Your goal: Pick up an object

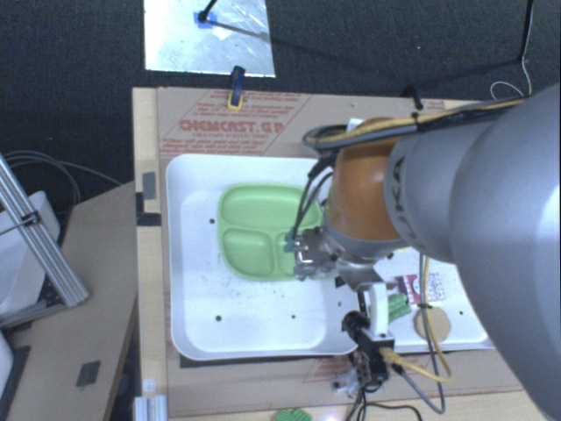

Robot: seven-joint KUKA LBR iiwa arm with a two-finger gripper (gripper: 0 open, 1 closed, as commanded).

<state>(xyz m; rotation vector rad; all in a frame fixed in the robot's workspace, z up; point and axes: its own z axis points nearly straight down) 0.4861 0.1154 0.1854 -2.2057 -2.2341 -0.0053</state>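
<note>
A light green divided plate (256,231) lies in the upper middle of the left white bin (178,261). The arm's grey body and orange band (364,196) reach in from the right and cover most of the right bin. My gripper (300,254) hangs low over the plate's right edge, its metal tip close to or touching the rim. The wrist hides what lies between its tips. In the right bin (469,333), under the arm, a printed packet (408,288), a small green item (399,307) and a tan round disc (431,324) peek out.
Bare white floor of the left bin spreads below and left of the plate. A cardboard sheet (232,125) lies under the bins. Cables (386,371) dangle over the front edge. A shiny metal sheet (210,24) lies at the back, and an aluminium frame (39,248) stands at the left.
</note>
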